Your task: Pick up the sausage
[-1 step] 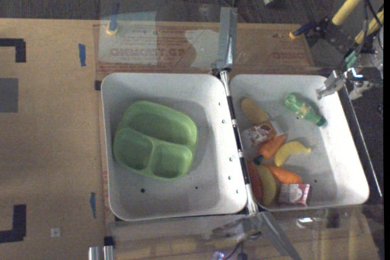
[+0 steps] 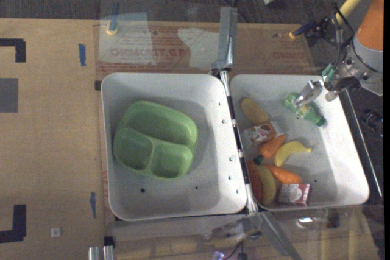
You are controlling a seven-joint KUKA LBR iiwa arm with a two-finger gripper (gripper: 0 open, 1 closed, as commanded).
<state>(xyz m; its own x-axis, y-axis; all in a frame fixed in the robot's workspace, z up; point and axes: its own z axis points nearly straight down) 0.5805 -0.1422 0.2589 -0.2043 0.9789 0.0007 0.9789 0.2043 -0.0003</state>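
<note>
Two shallow white bins sit side by side on the tabletop [image 2: 49, 131], and nearly all the clutter is in the right bin [image 2: 350, 149]. Nearest, at the lower edge of that bin, lies a red-and-white packet [image 2: 294, 193]. Left of it, pressed along the bin's left wall, is a reddish-brown, elongated piece that I take to be the sausage [image 2: 251, 179], though it is small and partly crowded, so this is a judgement. A yellow-brown oval [image 2: 266, 184] touches its right side, and an orange carrot [image 2: 285, 175] lies just beyond that. Further up come a banana [image 2: 291, 152], a second carrot [image 2: 271, 146], a small printed pouch [image 2: 262, 131] and a tan oval [image 2: 255, 111]. In the upper right of the bin the pincer [image 2: 309, 96] hangs over a green item [image 2: 308, 111], well apart from the sausage; whether it is spread or pressed together cannot be told. The left bin [image 2: 122, 192] holds a green divided plate [image 2: 155, 140]. The sausage is probably a light, smooth plastic toy, stiff and somewhat slippery. A grip across its narrow width near the middle looks best, but the wall and the neighbouring oval leave little room on either side.
</note>
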